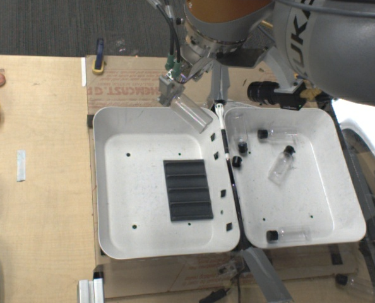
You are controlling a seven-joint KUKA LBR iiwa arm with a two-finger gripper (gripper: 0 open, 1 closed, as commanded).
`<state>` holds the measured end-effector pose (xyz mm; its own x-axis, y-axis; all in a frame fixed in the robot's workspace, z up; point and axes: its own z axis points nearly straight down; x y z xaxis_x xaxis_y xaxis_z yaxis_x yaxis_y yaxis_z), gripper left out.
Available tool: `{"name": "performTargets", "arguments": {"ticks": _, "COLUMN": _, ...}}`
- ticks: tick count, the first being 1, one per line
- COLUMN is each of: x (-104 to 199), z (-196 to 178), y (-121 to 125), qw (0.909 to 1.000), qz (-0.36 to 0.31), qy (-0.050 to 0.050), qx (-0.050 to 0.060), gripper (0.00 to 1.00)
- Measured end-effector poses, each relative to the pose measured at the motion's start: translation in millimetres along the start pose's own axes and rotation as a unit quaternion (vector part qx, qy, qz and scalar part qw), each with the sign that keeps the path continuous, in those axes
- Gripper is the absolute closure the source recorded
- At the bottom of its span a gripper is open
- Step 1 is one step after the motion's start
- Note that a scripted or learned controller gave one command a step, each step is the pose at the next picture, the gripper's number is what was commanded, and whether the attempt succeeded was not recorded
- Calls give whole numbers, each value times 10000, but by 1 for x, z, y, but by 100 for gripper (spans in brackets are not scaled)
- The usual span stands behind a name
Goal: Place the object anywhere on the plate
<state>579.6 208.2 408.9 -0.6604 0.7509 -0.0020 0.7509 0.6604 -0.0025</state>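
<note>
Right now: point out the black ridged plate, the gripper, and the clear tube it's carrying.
black ridged plate [188,190], camera view, middle ridge.
gripper [172,92], camera view, between the fingertips.
clear tube [194,113], camera view, mid-body.

Your gripper [186,103] hangs over the left bin's [112,232] far rim — a clear tube [192,113] at its tip; below it, a black ridged plate [188,190].
</note>
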Motion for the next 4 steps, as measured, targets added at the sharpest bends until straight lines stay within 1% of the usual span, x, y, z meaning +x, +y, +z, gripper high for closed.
{"name": "performTargets", "arguments": {"ticks": 1, "x": 43, "z": 136, "y": -44, "qw": 9992, "qz": -398, "qy": 12, "qx": 9, "gripper": 100}}
{"name": "performTargets", "arguments": {"ticks": 2, "x": 43, "z": 136, "y": -44, "qw": 9992, "qz": -397, "qy": 11, "qx": 8, "gripper": 0}}
{"name": "performTargets", "arguments": {"ticks": 3, "x": 41, "z": 128, "y": -44, "qw": 9993, "qz": -374, "qy": 8, "qx": 18, "gripper": 100}}
{"name": "performTargets", "arguments": {"ticks": 4, "x": 75, "z": 144, "y": -65, "qw": 9975, "qz": -706, "qy": 10, "qx": 4, "gripper": 100}}
